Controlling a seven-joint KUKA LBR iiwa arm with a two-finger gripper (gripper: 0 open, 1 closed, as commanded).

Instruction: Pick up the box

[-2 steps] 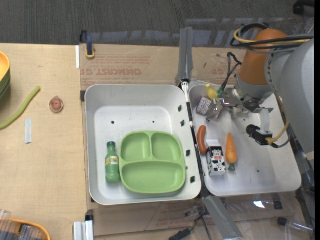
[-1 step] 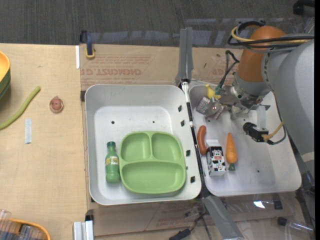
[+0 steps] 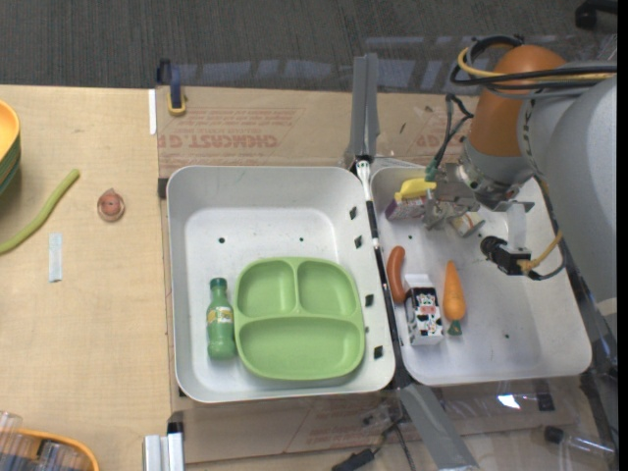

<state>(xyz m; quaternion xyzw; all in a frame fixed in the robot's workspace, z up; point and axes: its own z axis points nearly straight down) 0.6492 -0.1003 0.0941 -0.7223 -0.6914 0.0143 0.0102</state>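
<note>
The box is small and white with black and red print. It lies in the right bin, near that bin's left wall. A red sausage lies just left of it and an orange carrot just right of it. My gripper hangs over the far left corner of the right bin, well beyond the box and apart from it. A small yellow and purple item sits at the gripper's left side. Whether the gripper holds that item is unclear.
The left bin holds a green divided plate and a green bottle beside it. The grey arm with its orange band fills the upper right. A black cable loops over the right bin.
</note>
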